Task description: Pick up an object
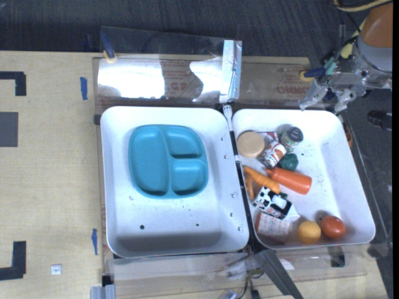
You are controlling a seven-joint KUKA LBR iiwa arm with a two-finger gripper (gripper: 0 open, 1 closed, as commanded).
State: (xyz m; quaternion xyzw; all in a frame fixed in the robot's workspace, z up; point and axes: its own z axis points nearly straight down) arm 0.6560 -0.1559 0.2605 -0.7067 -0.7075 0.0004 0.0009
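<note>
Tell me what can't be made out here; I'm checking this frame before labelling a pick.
- End effector, camera view: small and cluttered with cables, so finger state is unclear.
- Arm: cut off by the top right corner.
- Labelled packet in the right bin: print too small to read.
- Orange carrot: partly covered by the black-and-white item.

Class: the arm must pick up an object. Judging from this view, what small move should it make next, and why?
Probably bring the tool inward and down over the right bin: it sits above the far rim, while the carrot and other items lie nearer the left wall.
</note>
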